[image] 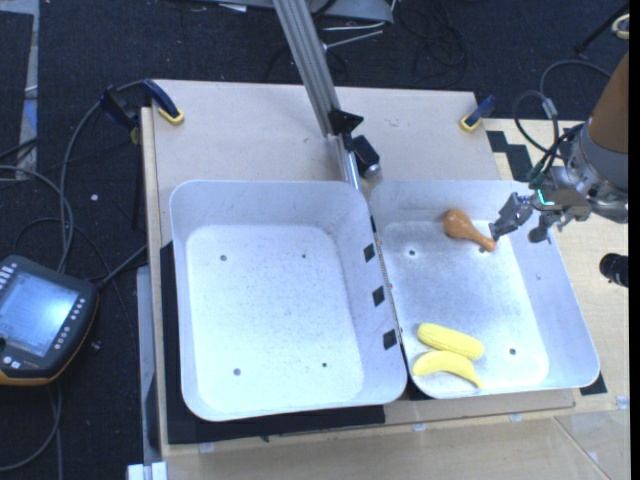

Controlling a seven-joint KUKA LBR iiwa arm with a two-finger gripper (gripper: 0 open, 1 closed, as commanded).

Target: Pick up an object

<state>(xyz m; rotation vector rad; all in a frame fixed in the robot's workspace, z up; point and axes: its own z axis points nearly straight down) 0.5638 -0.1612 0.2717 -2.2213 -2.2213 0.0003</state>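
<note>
Looking down on the bench (250, 133), we take the right bin (545, 298) as our landmark and place everything else by it. The gripper (522, 220) hangs over that bin's far right edge, carried by the grey arm (600, 163) that comes in from the right. Its dark fingers (505, 218) are too small and too blurred for us to judge their spread, so we cannot tell whether the hand is wide or narrow. We see nothing between them.

Inside the right bin, towards its far side, lies a brown pear-shaped object (466, 227), its narrow end pointing at the gripper and stopping just beside the fingertips; whether they touch we cannot tell. Near the bin's front edge, well apart from the gripper, lie two yellow pieces close together: a yellow oblong object (451, 341) and, just in front of it, a yellow banana (445, 368).

Directly left of the right bin, with rims meeting, sits the left bin (195, 208). A slanted metal post (315, 63) rises from behind the seam where the two bins join. Far to the left of both bins, off the bench, a handheld control pendant (40, 318) rests on the dark floor.
</note>
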